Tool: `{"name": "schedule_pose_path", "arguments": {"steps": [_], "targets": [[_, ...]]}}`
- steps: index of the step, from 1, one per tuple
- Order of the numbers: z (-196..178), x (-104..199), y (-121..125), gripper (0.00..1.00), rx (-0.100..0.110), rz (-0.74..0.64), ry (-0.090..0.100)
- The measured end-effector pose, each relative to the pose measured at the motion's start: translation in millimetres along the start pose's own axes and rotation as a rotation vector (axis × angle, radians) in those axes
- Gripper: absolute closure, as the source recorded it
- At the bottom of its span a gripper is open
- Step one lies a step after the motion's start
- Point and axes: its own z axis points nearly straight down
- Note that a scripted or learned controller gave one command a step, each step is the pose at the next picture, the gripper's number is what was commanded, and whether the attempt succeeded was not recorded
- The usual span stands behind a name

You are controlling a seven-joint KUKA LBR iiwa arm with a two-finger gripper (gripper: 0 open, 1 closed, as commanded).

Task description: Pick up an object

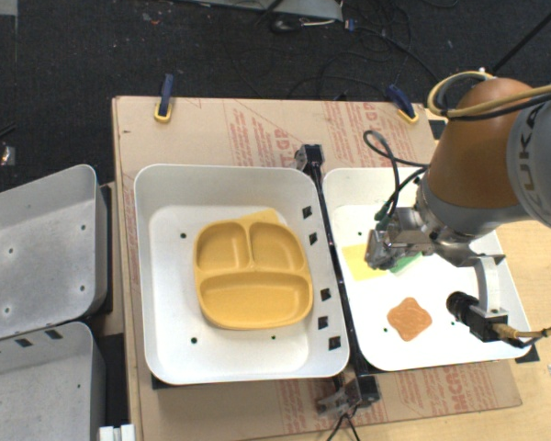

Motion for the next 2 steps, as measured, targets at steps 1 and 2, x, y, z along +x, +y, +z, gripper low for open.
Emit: {"name": "schedule_pose_path", "arguments": {"steps": [1, 2], "targets": [[0, 50, -7, 1.0, 0.001, -0.001, 0.0], [14, 107, -3, 1.0, 0.002, -0.001, 0.0]]}}
